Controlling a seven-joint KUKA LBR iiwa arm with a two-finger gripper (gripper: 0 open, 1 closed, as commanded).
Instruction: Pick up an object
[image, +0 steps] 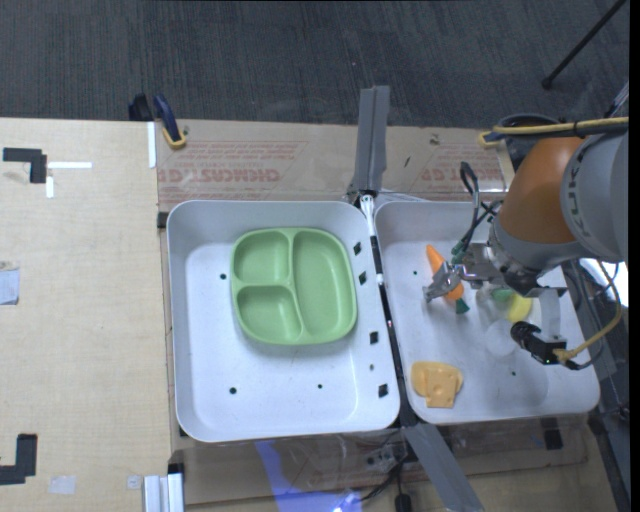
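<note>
In the right bin (560, 400), an orange carrot-shaped toy (436, 260) lies at a slant near the left wall, with a small teal piece (462, 307) at its lower end. My gripper (445, 285) reaches in from the right and sits low over the carrot's lower half, partly covering it. A flat yellow cheese-like piece (437, 383) lies near the bin's front left corner, well apart from the gripper. A yellow and green object (519, 306) shows just under the wrist, partly hidden by the arm.
The left bin (200, 380) holds a light green divided plate (294, 286) near its middle. A raised divider (378, 290) separates the bins. The arm's orange band (540, 200) and a black cable (545, 345) hang over the right bin's right side.
</note>
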